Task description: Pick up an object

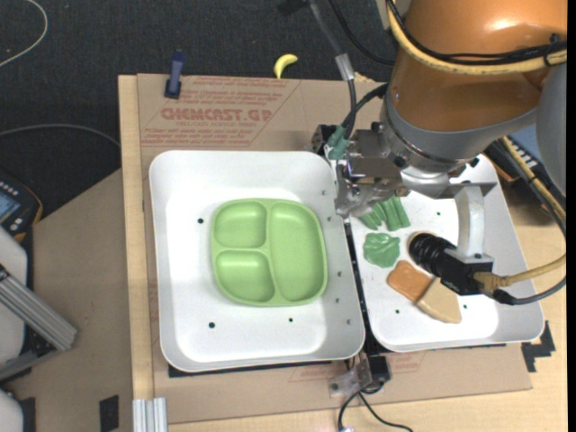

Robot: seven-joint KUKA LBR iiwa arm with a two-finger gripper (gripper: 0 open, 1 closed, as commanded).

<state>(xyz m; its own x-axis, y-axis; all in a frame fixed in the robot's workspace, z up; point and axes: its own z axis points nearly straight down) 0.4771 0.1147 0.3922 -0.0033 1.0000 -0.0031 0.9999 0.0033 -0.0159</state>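
Gripper (pixel 358 196) hangs over the left edge of the right bin (pixel 508 241); from my console I cannot tell its grip. A ribbed green piece (pixel 391 212) lies just beside it, toward the bin's middle.

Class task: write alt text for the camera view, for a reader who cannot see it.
A grey-and-orange robot arm reaches in from the right, its gripper low over the right white bin, beside green toy pieces and two brown bread-like pieces. The left white bin holds a green divided plate.
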